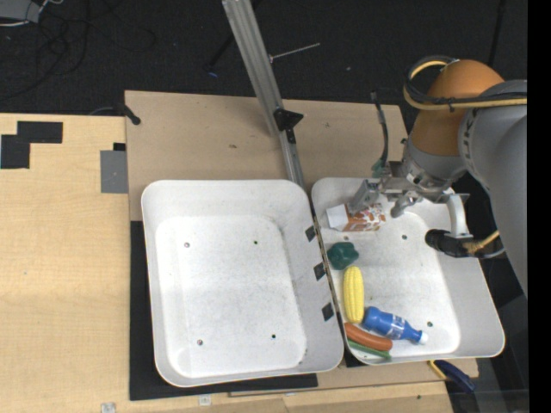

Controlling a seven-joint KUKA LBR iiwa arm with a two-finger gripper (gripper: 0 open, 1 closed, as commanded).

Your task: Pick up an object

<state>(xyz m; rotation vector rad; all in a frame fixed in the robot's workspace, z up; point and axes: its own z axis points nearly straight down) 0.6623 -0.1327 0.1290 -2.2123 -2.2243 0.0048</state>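
My gripper [384, 198] hangs over the back left part of the right bin [465, 299], with its fingers spread open. Its left finger [362, 201] is right at the upper edge of a red and white carton [355, 220] that lies by the bin's back left corner; I cannot tell whether they touch. Nothing sits between the fingers. Further forward along the bin's left side lie a green piece [343, 254], a yellow corn cob [353, 292], a blue bottle [393, 325] and a red-orange sausage-like item [368, 338].
The left bin [172, 205] stands beside the right one, joined at a divider with black clips [319, 269]. A slanted metal rail [261, 76] runs from the back down to the bins. The arm's orange band [461, 84] looms over the right bin's back right corner.
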